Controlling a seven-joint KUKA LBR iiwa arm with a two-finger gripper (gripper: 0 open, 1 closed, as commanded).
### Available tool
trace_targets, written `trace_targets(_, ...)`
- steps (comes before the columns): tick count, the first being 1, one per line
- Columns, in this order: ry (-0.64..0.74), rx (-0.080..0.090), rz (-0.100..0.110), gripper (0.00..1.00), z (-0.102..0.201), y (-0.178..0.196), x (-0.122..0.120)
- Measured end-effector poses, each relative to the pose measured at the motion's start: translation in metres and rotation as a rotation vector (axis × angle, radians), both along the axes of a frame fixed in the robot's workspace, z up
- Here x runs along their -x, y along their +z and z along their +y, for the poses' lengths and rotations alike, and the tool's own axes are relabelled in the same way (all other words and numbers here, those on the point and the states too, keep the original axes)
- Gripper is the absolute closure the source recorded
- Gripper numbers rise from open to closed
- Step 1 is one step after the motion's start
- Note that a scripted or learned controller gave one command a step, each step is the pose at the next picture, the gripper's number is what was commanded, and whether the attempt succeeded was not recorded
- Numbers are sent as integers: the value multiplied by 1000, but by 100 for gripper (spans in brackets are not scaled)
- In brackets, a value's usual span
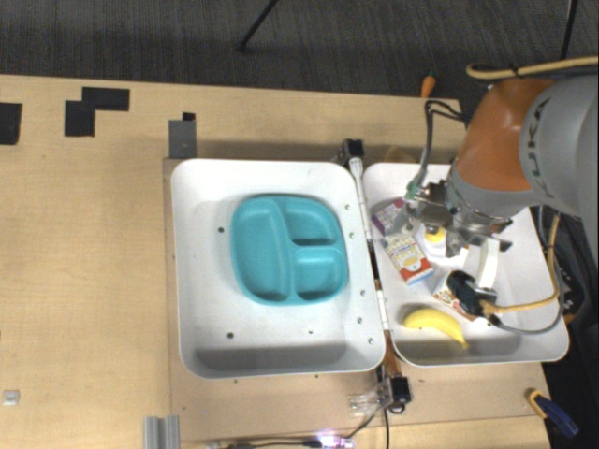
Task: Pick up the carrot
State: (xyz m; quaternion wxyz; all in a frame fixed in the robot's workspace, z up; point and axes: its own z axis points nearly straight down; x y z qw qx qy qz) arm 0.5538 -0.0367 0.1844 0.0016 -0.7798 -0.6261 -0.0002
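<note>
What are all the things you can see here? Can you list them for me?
Bins: two, white, side by side on the bench.
Divided plate: one, turquoise, middle of the left bin.
Banana: one, yellow, front of the right bin.
Small packets: a few, white, red and purple, left part of the right bin; exact count hard to tell.
Bench: one, light wood, under everything.
Arm: one, grey with orange band, above the right bin.
End effector: one, hanging over the right bin's contents.
</note>
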Motion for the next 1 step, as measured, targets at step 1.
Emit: trace_targets(1, 152, 17, -31, 0, -85, -68, 53)
